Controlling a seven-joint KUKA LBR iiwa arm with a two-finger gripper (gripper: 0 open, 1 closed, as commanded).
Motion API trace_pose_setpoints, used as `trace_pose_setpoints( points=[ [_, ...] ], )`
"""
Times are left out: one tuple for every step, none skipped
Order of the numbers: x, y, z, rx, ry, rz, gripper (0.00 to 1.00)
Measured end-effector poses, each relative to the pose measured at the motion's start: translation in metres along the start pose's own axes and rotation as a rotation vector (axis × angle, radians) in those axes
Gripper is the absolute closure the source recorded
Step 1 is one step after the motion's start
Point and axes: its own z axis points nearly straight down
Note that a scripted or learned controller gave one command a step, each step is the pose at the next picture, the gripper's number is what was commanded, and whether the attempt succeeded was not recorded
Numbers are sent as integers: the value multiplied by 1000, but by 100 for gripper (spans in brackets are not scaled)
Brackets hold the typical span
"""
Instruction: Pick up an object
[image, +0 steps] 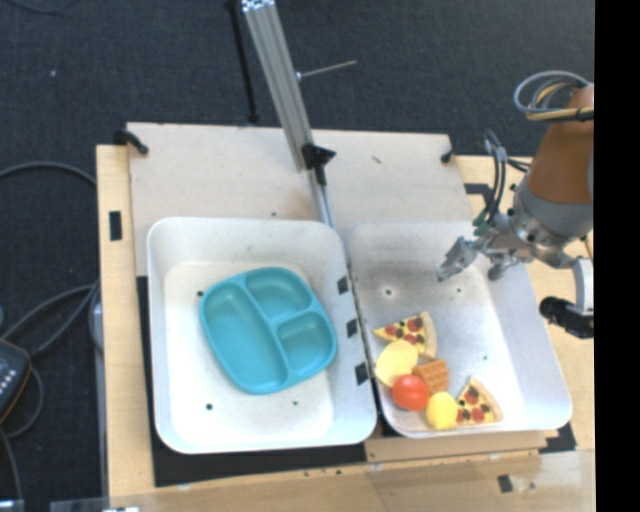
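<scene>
Arm over the right bin, toys below.
We see the arm (558, 175) reach in from the right, its gripper (478, 256) angled down-left above the right bin's (520, 330) bare upper part; we cannot tell its state. Pizza slices (410, 330), a tomato (408, 392) and lemons (396, 360) cluster near the bin's front. A blue tray (267, 328) sits in the left bin (180, 300).

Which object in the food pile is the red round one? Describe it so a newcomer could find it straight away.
Look in the right bin, at the heap of toy food in its near left corner. The tomato sits low in that heap, between two yellow pieces and beside a waffle; it alone is a plain red ball.
</scene>
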Motion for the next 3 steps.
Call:
trace_pose_setpoints(
  points=[
    [0, 0, 0, 0, 0, 0, 0],
    [2, 0, 63, 6, 0, 2, 0],
    [2, -1, 112, 5, 0, 3, 0]
  ],
)
